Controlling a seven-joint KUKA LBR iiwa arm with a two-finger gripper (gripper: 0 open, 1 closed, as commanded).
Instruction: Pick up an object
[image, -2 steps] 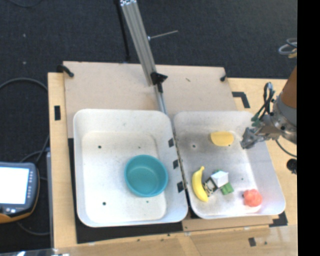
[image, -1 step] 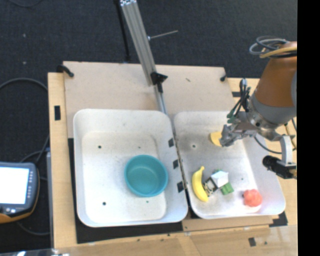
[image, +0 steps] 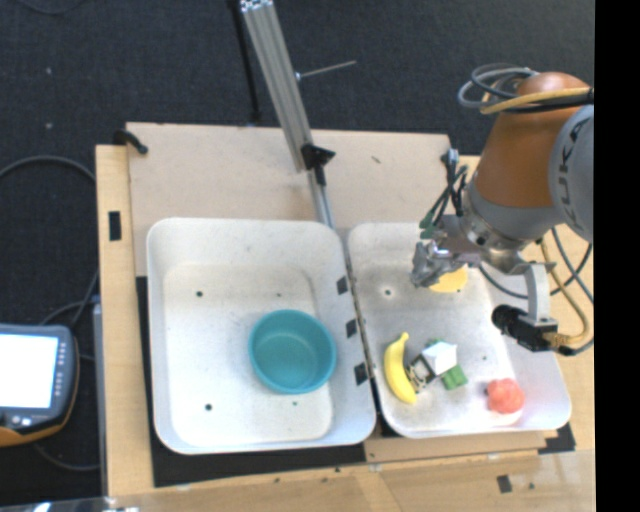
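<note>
claw (image: 432, 268): grip state unclear, over yellow object (image: 450, 279) | right bin (image: 380, 250) far half open | banana (image: 398, 368) near divider

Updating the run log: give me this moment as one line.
gripper: over right bin, at yellow object | grasp: cannot tell | banana, red object: untouched | blue bowl: left bin

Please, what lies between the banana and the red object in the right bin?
In the camera view, a white block and a small green block lie between the banana and the red object.
</note>
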